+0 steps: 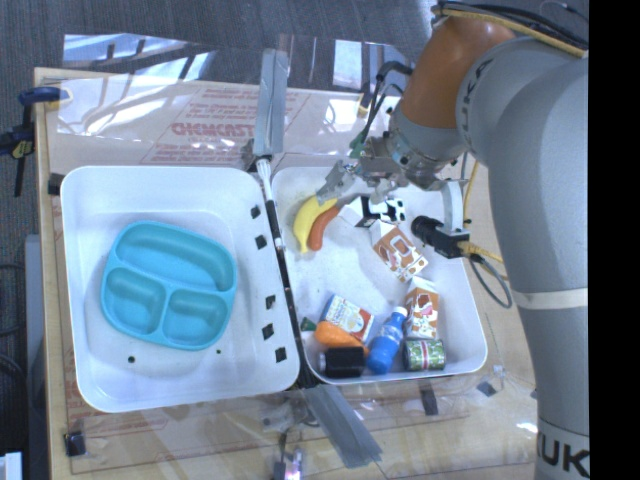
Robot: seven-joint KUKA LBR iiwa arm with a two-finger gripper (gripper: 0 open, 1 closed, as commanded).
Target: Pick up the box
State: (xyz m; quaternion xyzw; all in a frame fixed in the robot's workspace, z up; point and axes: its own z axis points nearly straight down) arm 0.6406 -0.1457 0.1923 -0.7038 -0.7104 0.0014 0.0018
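In right bin point(470, 308), arm point(520, 98) reached in from right, wrist low over far end. Gripper point(372, 196) hung near banana point(312, 223); could not tell its state. Box point(400, 253), patterned white-brown, lay just toward near side and right of gripper, apart from it, long axis slanting across bin. More packets, blue bottle point(387, 340) crowded near corner. Blue tray point(168, 286) in left bin.

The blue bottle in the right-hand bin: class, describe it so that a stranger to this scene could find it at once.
Start at the right bin, the one under the grey arm, and go to the cluster along its near edge. There the blue bottle lies tilted with its white cap pointing away from the viewer, between a black object and a small green can. It is the only blue item in that bin.
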